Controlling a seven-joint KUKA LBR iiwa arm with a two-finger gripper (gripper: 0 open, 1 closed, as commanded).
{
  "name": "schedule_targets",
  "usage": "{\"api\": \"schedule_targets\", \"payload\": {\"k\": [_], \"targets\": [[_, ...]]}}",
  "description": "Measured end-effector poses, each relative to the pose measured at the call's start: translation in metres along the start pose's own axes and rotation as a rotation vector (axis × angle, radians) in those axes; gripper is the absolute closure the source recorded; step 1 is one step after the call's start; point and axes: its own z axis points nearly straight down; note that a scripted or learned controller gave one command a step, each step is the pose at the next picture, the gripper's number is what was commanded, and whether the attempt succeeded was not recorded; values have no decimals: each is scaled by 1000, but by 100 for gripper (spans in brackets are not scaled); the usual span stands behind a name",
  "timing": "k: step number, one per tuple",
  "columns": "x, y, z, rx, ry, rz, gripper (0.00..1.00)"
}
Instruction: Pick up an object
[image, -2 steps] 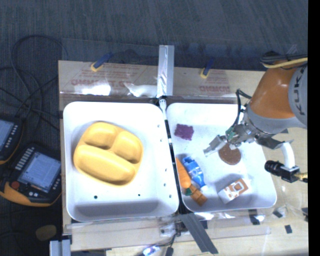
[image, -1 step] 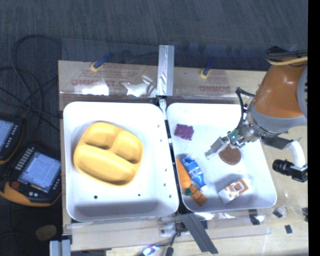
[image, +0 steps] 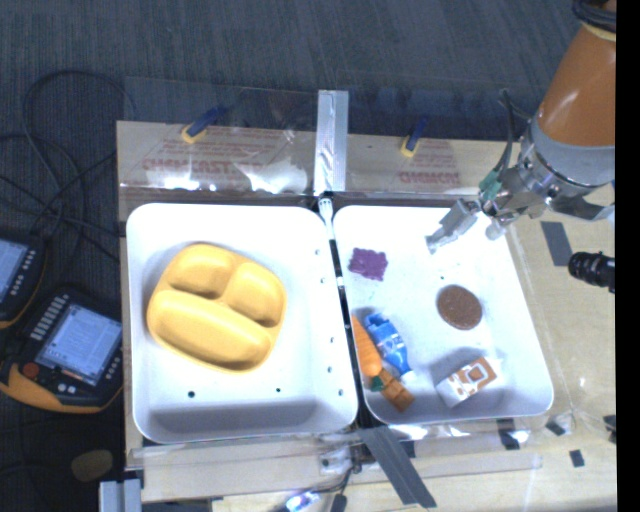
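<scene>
While the white box (image: 467, 381) sits at the near edge of the right bin (image: 528, 330), the brown disc (image: 460, 307) lies farther in, just below the gripper (image: 468, 222), whose fingers stand apart and hold nothing.

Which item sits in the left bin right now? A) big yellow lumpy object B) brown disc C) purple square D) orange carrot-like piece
A: the big yellow lumpy object lies alone in the left bin, while the brown disc, purple square and orange carrot-like piece all lie in the right bin.
</scene>
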Motion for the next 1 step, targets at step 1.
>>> {"api": "schedule_targets", "payload": {"k": [1], "targets": [[-18,38,87,0,2,-304,0]]}}
